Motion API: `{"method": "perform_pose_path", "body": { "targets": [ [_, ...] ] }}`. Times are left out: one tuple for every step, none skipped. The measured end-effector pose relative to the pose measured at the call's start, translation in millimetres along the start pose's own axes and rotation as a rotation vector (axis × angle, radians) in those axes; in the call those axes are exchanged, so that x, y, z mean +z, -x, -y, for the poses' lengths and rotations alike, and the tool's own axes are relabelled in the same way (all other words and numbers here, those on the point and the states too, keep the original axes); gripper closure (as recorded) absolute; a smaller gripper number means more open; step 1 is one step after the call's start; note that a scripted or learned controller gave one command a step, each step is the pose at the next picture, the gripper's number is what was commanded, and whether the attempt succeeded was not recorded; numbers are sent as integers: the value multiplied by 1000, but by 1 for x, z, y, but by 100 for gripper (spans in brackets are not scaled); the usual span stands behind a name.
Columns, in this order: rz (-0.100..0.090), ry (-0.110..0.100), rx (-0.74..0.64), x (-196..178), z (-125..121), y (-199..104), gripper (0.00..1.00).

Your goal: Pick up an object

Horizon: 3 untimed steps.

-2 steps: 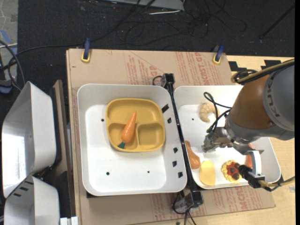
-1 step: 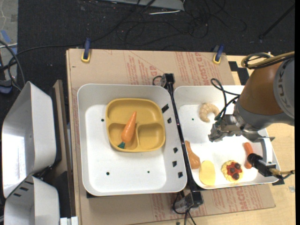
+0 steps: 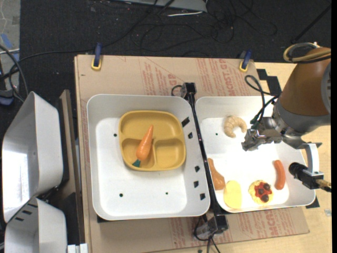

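Objects for picking lie mostly in the right bin (image 3: pixel 295 196), which sits on the table (image 3: pixel 142 75) beside the left bin (image 3: pixel 105 194), their inner walls touching along the middle. The table is a tan board with red lettering, held by two yellow clamps (image 3: pixel 96 63) at its far edge.

The arm (image 3: pixel 308 96), grey with an orange band, reaches in from the right and hangs over the upper part of the right bin. Its jaws (image 3: pixel 254 140) point down over bare white floor, just right of the croissant; whether they are apart or together cannot be told from this angle, and nothing shows between them.

In the left bin rests a yellow divided plate (image 3: pixel 163 121), and a toy carrot (image 3: pixel 145 143) lies tilted across its centre ridge, green end toward the near side.

In the right bin, the pale croissant (image 3: pixel 234 125) lies near the far left corner. Along the near side, from left to right: an orange drumstick-like piece (image 3: pixel 215 175) against the left wall, a pale yellow oval piece (image 3: pixel 233 194) just beside it, a small round tart with red and dark toppings (image 3: pixel 261 191), and a red-orange sausage (image 3: pixel 279 174) standing apart toward the right wall.
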State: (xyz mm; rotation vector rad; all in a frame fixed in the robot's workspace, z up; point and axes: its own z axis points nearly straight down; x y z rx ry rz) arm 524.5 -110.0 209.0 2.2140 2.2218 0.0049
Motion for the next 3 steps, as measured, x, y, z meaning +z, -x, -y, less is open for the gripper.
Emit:
{"method": "perform_pose_path", "body": {
  "targets": [
    [-2, -5, -4, 1, -7, -45, 100],
    [-3, -4, -5, -14, -13, -101, 100],
    [-3, -5, -6, -13, -20, -163, 100]
  ]
}}
